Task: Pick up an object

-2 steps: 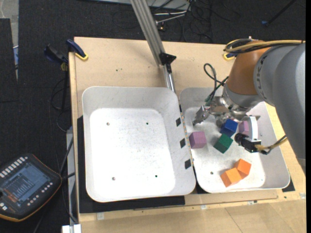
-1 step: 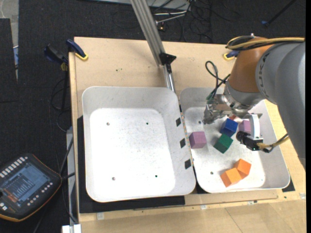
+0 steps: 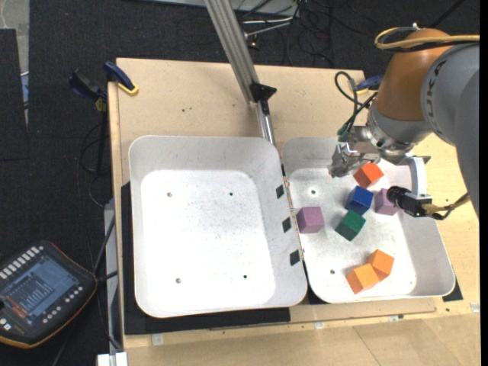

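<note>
lying just right of the hand [image 3: 341, 163], an orange cube [image 3: 369, 174]

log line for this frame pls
end effector over right bin, upper left part | nothing seen held | nearest: orange block | blue block, green block untouched

From my remote feed: both bins white, left bin [image 3: 204, 223] speckled with tiny dark flecks, right bin [image 3: 427, 277] same white. Blocks in right bin: purple cube [image 3: 309, 219], blue cube [image 3: 360, 199], green cube [image 3: 351, 225], smaller purple block [image 3: 384, 202], orange cube [image 3: 370, 174] near top, two more orange blocks [image 3: 370, 271] near front. Arm [image 3: 438, 90] grey with orange band. Bench [image 3: 198, 105] pale tan
</note>
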You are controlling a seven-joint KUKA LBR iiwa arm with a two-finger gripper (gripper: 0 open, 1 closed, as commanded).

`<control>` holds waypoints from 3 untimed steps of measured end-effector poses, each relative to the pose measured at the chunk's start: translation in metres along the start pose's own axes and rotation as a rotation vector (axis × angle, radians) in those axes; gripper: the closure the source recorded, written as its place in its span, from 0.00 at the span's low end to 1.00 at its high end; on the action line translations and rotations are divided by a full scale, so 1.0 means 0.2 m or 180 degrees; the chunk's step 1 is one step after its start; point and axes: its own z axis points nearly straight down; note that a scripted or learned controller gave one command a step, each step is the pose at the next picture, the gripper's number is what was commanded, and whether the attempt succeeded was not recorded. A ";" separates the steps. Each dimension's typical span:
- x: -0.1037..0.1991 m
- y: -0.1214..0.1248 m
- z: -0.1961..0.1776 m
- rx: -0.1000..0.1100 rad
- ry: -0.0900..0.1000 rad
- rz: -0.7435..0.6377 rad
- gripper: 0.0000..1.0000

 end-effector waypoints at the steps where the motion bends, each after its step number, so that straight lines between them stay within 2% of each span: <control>1: -0.01 0.01 -0.32 -0.0002 -0.0001 0.0000 1.00; 2: -0.01 0.01 -0.30 0.0018 -0.0001 -0.0001 1.00; 3: 0.23 0.06 -0.35 0.0014 0.0009 -0.0016 1.00</control>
